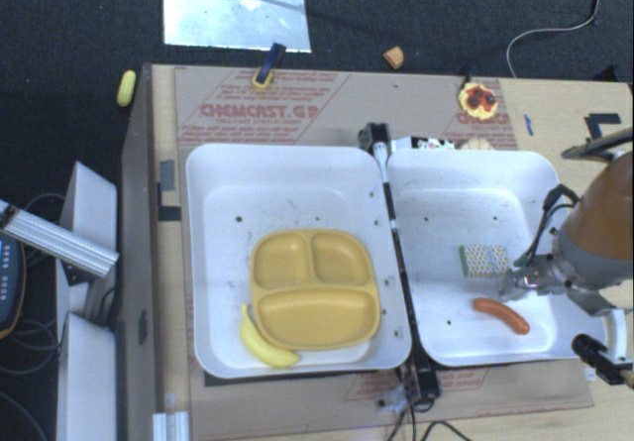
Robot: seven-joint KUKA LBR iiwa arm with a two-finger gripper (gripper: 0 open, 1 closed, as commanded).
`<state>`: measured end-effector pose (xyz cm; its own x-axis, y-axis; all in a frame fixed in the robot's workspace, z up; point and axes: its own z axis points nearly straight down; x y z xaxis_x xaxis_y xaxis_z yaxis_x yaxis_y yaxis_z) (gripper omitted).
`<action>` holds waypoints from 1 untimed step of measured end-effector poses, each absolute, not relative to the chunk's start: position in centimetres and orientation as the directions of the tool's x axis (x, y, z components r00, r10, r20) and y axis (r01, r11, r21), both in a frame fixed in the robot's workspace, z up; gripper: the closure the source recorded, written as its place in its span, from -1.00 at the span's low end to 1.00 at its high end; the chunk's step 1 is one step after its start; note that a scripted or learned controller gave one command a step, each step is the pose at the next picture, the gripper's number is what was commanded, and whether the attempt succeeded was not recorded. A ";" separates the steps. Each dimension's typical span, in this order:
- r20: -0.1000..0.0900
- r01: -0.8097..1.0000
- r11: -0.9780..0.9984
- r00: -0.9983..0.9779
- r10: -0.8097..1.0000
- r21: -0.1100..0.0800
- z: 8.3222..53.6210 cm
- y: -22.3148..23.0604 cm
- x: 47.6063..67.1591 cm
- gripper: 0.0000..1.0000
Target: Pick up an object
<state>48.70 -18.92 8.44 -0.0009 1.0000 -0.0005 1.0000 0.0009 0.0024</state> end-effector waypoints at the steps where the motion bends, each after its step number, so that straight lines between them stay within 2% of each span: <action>1: 0.000 1.000 0.003 -0.003 1.000 0.002 10.3 -17.7 48.7 1.00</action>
